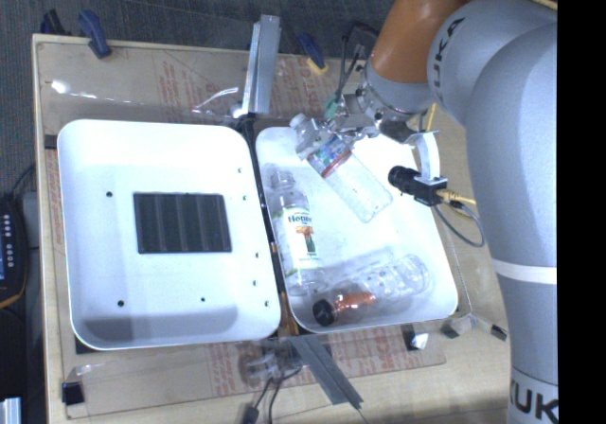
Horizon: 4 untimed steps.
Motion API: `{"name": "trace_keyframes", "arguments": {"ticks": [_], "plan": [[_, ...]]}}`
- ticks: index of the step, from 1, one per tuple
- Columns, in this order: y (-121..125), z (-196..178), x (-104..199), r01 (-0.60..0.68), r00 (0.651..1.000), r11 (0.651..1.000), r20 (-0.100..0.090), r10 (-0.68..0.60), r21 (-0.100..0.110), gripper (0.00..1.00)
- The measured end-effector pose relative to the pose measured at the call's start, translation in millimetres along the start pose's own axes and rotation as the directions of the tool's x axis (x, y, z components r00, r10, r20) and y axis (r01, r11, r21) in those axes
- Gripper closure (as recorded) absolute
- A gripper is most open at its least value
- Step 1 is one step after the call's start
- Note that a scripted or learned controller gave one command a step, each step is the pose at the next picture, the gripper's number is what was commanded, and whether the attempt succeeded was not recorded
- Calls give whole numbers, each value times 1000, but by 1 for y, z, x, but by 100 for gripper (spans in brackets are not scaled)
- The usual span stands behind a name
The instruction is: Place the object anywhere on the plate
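Note:
A dark grey ribbed plate (182, 222) lies flat in the middle of the left bin (95, 157). Over the far part of the right bin (437, 252), my gripper (329, 132) is shut on the upper end of a clear plastic bottle with a red label (348, 178). That bottle hangs tilted, its base pointing down and to the right. The plate is well to the left of the gripper, across the divider between the bins.
Two more clear bottles lie in the right bin: one with a white and orange label (296, 226) along the left wall, one with a dark cap and amber liquid (374, 288) by the near wall. A metal bar (259, 62) stands behind the bins.

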<state>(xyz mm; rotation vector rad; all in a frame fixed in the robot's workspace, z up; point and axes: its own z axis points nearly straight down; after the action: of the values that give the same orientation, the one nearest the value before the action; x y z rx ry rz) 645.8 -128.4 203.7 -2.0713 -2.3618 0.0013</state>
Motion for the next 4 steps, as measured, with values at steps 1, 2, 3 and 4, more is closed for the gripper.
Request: {"name": "trace_keyframes", "arguments": {"ticks": [1,2,3,4], "plan": [[13,75,-1,24,1000,1000,4,-24,-11,100],[22,-23,83,111,994,994,0,-111,-1,100],[-36,13,129,214,977,977,0,-214,3,100],[-19,-101,139,-23,1000,1000,1,23,-2,100]]}}
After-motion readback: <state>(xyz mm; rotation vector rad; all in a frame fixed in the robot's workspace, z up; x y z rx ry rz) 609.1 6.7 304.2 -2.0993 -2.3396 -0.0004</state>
